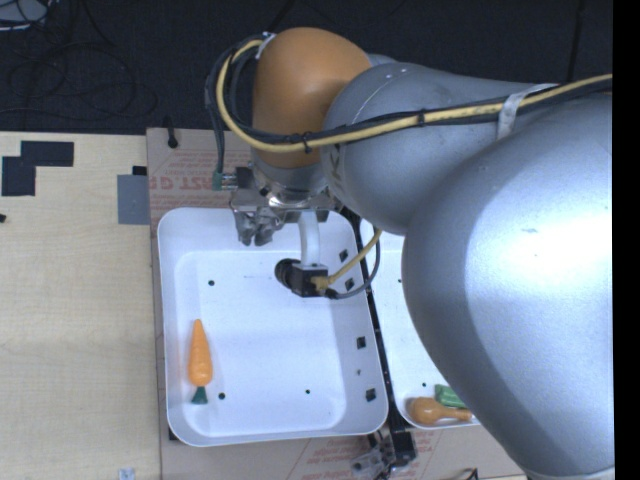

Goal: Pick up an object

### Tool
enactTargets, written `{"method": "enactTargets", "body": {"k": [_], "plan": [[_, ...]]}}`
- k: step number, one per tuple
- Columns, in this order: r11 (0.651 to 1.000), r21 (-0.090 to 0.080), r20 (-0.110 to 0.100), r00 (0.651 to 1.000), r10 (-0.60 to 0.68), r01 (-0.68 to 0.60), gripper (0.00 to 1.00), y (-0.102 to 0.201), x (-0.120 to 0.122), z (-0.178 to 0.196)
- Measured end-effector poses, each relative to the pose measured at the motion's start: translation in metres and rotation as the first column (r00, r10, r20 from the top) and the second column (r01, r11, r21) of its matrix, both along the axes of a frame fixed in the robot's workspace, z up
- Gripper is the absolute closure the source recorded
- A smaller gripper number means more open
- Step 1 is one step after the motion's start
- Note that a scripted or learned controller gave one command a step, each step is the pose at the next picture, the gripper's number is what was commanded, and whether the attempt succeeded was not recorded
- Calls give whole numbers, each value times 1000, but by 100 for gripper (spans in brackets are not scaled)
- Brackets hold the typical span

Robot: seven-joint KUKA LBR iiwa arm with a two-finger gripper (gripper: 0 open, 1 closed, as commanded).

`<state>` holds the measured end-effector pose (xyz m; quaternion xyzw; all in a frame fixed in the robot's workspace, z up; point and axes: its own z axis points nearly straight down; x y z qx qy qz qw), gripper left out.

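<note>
Camera view: one carrot (200, 353) lies in the left bin (270, 368), near its lower-left corner, green tip toward the lower wall. Gripper (258, 226) is at that bin's upper wall, well apart from the carrot; spread or closed, can't tell. Two bins; the right bin (392, 313) has one orange piece (432, 411) and one green piece (450, 398). Red print on the cardboard (190, 173) above the left bin is unreadable.

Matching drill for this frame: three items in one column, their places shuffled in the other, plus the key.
Items
1. carrot
2. gripper
3. orange lump

Places
A. right bin, by its lower edge in the view
B. over the left bin, by its upper edge in the view
C. left bin, lower-left corner in the view

Pairs: 1-C, 2-B, 3-A
</note>
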<state>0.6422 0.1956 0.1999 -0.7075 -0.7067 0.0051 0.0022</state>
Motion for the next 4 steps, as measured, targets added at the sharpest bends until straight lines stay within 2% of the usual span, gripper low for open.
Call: {"method": "enactTargets", "body": {"k": [1, 2, 3, 4], "plan": [[1000, 0, -6, 1000, 2, -2, 100, 15, -40, -96], [1000, 3, 0, 1000, -6, 6, 100, -83, -125, -25], [1000, 2, 0, 1000, -5, 5, 100, -80, -121, -19], [1000, 2, 2, 1000, -6, 6, 100, -145, -161, -13]]}}
